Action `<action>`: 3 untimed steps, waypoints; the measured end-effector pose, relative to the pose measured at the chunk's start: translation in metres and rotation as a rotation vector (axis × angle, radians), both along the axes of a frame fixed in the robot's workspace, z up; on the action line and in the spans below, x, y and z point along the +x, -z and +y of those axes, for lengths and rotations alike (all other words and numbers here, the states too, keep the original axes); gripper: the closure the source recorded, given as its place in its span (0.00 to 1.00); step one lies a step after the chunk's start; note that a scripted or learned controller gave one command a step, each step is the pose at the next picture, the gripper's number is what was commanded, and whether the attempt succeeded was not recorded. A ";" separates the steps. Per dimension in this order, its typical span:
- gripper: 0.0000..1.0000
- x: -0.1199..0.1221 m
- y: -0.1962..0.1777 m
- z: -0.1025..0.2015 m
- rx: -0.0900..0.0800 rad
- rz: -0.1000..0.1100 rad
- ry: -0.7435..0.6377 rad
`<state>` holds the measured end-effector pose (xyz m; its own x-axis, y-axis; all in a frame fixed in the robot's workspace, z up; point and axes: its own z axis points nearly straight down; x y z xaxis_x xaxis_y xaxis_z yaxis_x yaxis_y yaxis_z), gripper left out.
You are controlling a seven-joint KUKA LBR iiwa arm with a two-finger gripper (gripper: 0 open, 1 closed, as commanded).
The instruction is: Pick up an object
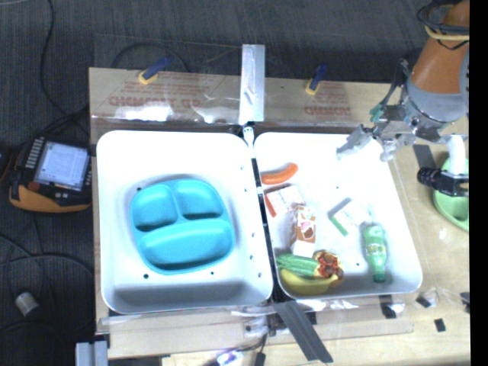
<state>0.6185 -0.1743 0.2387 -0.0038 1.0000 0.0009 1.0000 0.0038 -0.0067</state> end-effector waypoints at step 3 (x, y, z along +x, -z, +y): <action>1.00 0.016 0.139 0.077 0.002 0.003 -0.183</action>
